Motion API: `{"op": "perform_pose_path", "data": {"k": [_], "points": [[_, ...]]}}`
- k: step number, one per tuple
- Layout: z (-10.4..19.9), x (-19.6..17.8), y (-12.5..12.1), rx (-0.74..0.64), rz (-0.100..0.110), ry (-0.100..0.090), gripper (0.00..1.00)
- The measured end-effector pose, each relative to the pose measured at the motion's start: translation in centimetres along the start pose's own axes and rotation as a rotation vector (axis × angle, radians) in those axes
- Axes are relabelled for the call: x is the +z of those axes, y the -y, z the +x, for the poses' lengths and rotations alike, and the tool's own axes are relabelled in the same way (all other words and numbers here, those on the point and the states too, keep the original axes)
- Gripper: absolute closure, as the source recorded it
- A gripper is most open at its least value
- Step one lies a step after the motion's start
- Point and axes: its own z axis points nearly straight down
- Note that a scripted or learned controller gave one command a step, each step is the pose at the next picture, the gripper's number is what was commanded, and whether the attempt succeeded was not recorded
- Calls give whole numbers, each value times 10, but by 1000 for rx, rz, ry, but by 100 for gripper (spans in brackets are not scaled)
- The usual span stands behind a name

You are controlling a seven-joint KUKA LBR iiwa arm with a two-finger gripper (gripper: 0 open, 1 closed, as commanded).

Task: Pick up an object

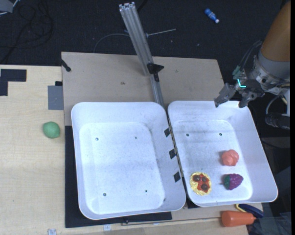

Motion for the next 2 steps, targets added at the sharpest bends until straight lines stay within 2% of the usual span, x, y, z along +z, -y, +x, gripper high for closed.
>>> {"op": "perform_pose_path", "data": {"k": [1,2], "points": [[0,0,0,0,0,0,0],[-7,52,-7,0,5,-1,0]]}}
